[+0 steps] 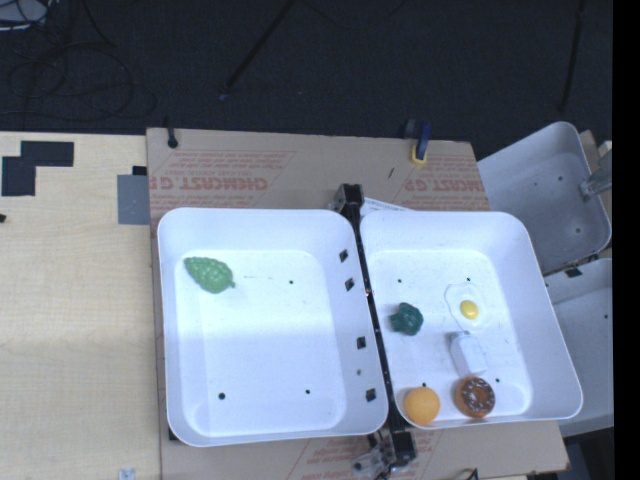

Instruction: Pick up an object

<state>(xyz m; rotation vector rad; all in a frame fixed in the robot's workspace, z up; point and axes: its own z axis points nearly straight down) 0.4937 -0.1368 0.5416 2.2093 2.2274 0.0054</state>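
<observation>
Leafy green piece [208,273] in left bin [190,408], right bin [545,348] with broccoli [406,318], fried egg [467,308], white block [468,353], orange [421,405], donut [474,396].

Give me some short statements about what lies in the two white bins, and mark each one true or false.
1. The light green leafy item lies in the left bin. True.
2. The doughnut lies in the left bin. False: it is in the right bin, near the front wall.
3. The orange ball sits beside the doughnut. True.
4. The fried egg touches the dark green item. False: bare bin floor separates them.
</observation>
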